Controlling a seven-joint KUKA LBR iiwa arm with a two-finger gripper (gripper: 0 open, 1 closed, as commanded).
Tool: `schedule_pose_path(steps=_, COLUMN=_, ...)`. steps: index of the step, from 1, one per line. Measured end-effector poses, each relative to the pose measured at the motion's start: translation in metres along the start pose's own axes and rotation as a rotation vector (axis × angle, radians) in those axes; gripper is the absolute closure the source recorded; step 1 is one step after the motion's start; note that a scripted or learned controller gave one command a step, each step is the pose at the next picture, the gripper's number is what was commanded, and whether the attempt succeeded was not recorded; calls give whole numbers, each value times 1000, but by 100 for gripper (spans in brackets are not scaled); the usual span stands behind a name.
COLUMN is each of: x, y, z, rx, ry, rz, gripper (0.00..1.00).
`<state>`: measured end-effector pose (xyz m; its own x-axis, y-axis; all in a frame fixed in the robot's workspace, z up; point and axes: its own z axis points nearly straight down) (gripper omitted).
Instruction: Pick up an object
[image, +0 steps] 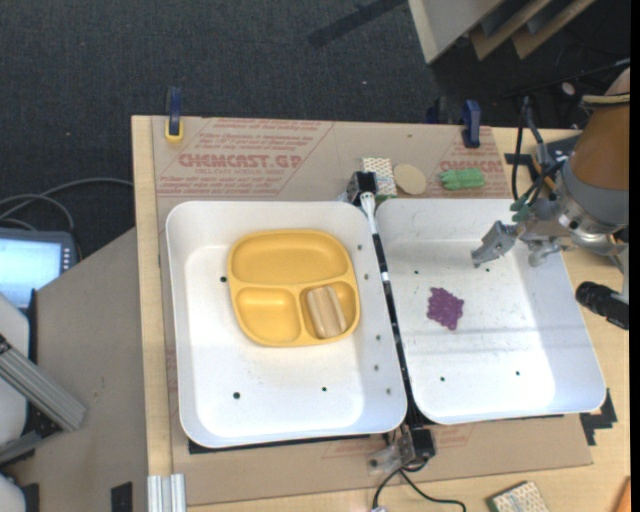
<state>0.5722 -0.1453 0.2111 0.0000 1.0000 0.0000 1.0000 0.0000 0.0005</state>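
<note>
Gripper hangs with fingers spread and nothing between them, near and up-right of the purple lump in the right bin — the lump looks light, soft, knobbly — best pinched across its middle.

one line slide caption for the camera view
Gripper open above the right bin near a purple object; yellow divided plate in the left bin.
</note>
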Motion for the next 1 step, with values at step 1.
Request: schedule_pose_path(steps=1, x=25, y=-25, z=89, rx=12, ry=4, rz=1, gripper=0)
